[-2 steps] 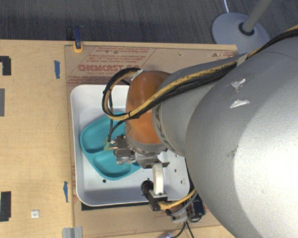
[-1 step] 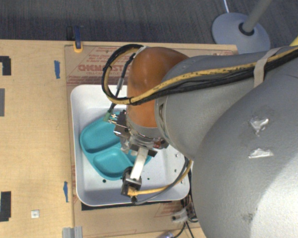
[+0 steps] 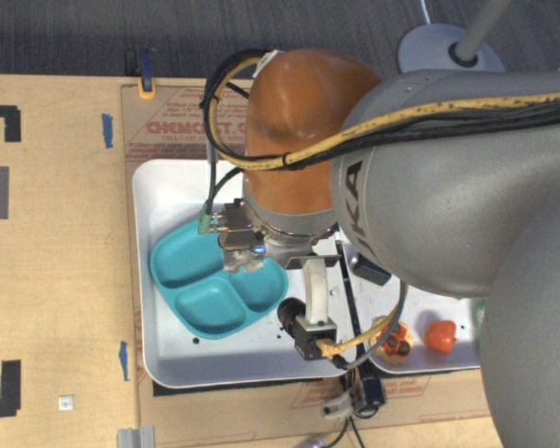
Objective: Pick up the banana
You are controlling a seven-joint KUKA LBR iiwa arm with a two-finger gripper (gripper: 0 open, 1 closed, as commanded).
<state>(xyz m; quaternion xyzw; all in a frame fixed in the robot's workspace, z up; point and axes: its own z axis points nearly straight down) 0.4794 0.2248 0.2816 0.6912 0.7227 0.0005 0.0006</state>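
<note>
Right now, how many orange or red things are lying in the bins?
2. An orange-red round object lies in the right bin near its front edge, and a smaller orange item sits just to its left, partly behind a cable. The arm covers much of both bins, so more may be hidden.

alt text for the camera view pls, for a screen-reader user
A grey KUKA arm with an orange band reaches in from the right and hangs low over the left white bin, covering much of it. A teal divided plate lies in that bin beside the wrist. A small orange-red item sits in the right bin.
</note>
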